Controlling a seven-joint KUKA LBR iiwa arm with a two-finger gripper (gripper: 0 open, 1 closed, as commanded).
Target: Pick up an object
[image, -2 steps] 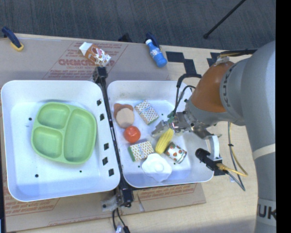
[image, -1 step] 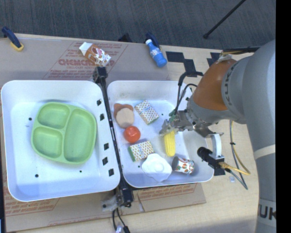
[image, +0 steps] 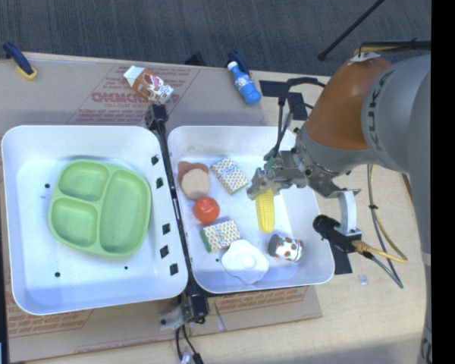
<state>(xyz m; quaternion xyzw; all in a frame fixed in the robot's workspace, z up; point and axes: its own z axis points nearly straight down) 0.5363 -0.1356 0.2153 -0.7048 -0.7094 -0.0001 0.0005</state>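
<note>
My gripper (image: 264, 184) hangs low in the right bin (image: 312, 273), right at the upper end of a yellow corn cob (image: 265, 212) that lies lengthwise on the bin floor. Whether it touches the cob is unclear. Left of the cob are a patterned packet (image: 230, 174), a brown and pink bread-like piece (image: 195, 179), a red tomato (image: 206, 209) and a green-edged patterned box (image: 221, 234). A white lid-like object (image: 244, 260) and a small red and white can (image: 286, 249) lie near the bin's front wall.
The left bin (image: 15, 203) holds a green divided plate (image: 101, 207). Behind the bins on the cardboard lie a blue bottle (image: 245, 83) and a snack packet (image: 148, 84). A black clip row (image: 167, 203) joins the bins. The arm's orange band (image: 345, 105) looms over the right bin's far corner.
</note>
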